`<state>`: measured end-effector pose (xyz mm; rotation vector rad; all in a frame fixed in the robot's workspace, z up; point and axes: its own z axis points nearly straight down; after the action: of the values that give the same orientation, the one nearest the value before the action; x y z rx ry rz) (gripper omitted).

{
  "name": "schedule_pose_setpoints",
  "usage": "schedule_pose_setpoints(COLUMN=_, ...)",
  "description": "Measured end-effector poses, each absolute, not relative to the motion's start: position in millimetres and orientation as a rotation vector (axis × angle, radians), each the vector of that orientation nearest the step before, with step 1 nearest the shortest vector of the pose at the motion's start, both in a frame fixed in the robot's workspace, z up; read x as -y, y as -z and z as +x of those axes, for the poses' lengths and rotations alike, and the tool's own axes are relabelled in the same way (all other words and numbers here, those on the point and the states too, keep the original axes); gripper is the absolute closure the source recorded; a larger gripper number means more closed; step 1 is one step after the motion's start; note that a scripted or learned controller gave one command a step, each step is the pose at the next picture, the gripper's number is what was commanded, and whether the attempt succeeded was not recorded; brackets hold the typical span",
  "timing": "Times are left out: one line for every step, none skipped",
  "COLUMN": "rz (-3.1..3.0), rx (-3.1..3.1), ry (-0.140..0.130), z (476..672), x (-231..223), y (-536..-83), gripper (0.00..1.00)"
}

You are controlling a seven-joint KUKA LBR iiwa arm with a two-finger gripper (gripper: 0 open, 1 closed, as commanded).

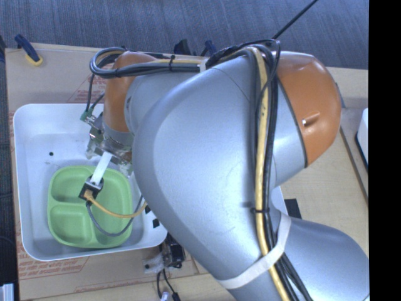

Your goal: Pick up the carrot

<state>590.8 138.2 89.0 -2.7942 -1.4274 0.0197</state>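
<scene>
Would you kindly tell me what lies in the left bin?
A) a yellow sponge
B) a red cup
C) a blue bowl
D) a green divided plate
D: a green plate with raised dividers between its compartments rests on the floor of the white bin.
</scene>
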Motion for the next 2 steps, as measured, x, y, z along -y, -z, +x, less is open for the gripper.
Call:
schedule_pose_setpoints(rz=-2.787, rx=1.44, ry=-0.039, z=588.8, x=-136.3, y=-95.5, gripper=1.0)
schedule_pose_setpoints(rz=-2.625, rx=1.762, ry=0.038, z=562.6, x=-109.5, y=-112.3, gripper=1.0)
